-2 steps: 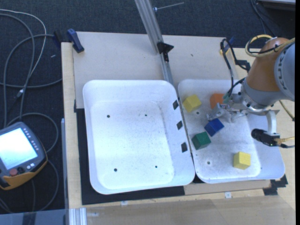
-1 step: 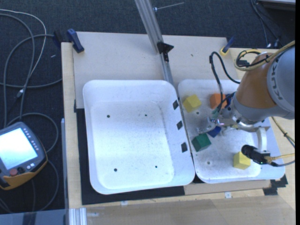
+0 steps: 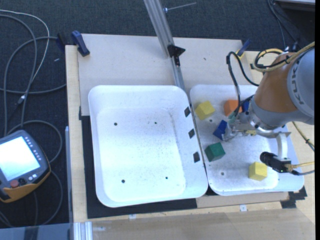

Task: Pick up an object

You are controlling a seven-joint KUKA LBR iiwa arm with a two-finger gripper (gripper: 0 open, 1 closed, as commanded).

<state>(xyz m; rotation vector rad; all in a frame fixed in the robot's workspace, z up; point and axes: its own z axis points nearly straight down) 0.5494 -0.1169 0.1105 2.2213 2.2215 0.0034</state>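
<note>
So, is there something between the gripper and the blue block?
Nothing visible does. The gripper sits right beside the blue block in the right bin; the green block and yellow block lie off to the sides.

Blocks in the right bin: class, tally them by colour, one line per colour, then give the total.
Yellow: 2 (one at the bin's upper left, one at lower right)
Blue: 1
Green: 1
Orange: 1, partly hidden by the arm
Total: 5
</note>
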